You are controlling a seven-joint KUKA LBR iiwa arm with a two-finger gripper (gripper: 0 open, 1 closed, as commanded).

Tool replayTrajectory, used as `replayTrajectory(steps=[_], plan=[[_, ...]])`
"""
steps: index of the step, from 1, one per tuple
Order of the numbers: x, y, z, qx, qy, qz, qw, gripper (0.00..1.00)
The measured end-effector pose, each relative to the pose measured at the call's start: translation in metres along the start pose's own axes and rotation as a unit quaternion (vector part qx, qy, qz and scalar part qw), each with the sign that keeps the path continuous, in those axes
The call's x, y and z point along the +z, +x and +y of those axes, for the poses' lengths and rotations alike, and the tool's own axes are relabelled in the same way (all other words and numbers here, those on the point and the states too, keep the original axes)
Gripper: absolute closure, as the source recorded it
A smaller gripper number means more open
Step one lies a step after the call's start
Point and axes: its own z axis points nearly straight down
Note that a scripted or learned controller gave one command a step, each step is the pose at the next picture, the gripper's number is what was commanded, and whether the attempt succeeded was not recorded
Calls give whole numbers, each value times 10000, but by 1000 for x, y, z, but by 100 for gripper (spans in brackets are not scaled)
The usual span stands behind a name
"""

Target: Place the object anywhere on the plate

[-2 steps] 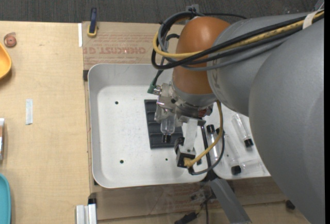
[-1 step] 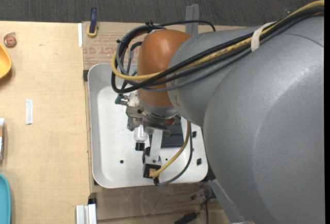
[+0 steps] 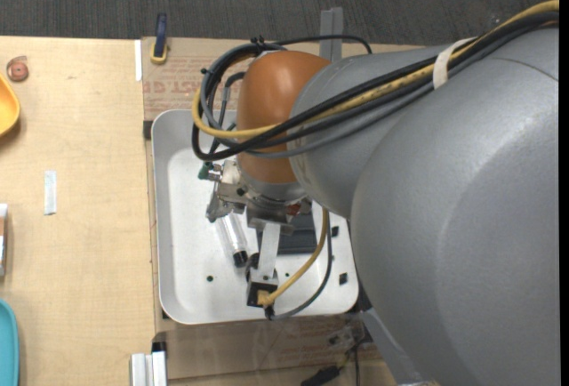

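My gripper [image 3: 249, 273] hangs low over the white bin [image 3: 165, 224], near its middle front. Its two fingers [image 3: 233, 240] stand apart, so it is open, and I see nothing between them. The orange band [image 3: 271, 108] and the big grey arm [image 3: 444, 197] cover the bin's right half and whatever lies there. A small dark speck [image 3: 210, 277] sits on the bin floor left of the gripper. Black and yellow cables [image 3: 213, 100] loop around the wrist.
Left of the bin is a tan wooden board [image 3: 80, 197]. A yellow item [image 3: 7, 108] pokes in at its left edge and a teal one [image 3: 5, 344] at the bottom left. A small white strip [image 3: 50, 193] lies on the board.
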Motion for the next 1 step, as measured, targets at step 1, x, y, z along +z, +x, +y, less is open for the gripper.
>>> replayTrajectory(steps=[1], plan=[[-90, 12, 26, -1727, -24, 5, 9850, 0]])
